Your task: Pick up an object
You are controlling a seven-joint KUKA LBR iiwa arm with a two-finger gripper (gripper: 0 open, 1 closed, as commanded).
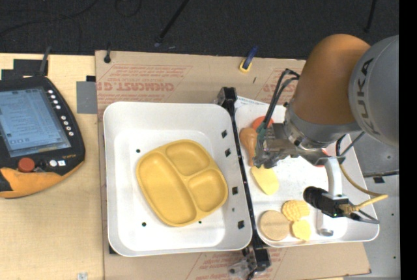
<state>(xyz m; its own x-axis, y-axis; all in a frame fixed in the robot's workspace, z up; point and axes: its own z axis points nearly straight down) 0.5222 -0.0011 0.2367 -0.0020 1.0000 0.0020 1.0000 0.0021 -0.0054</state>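
We see the gripper (265, 158) low over the right bin (365, 231), near that bin's left wall. The grey arm (365, 96) with its orange band covers much of the bin's upper part. We cannot tell how far open the gripper is, or whether it has hold of anything: the wrist hides it from above.

Candidate things to pick all sit in the right bin. A pale yellow slice (265, 180) lies just below the gripper, maybe touching it; we can't say. An orange-brown lump (247, 137) sits just left of the gripper by the bin wall, and a red piece (260, 122) peeks out above it. Near the front edge we see a yellow waffle round (296, 209), a tan cookie (273, 225) and a small yellow chunk (301, 230), close together.

The left bin (124, 122) holds a yellow divided plate (181, 181), flat, roughly central. Both bins rest on cardboard (150, 80). A control tablet (36, 135) lies on the bench at far left.
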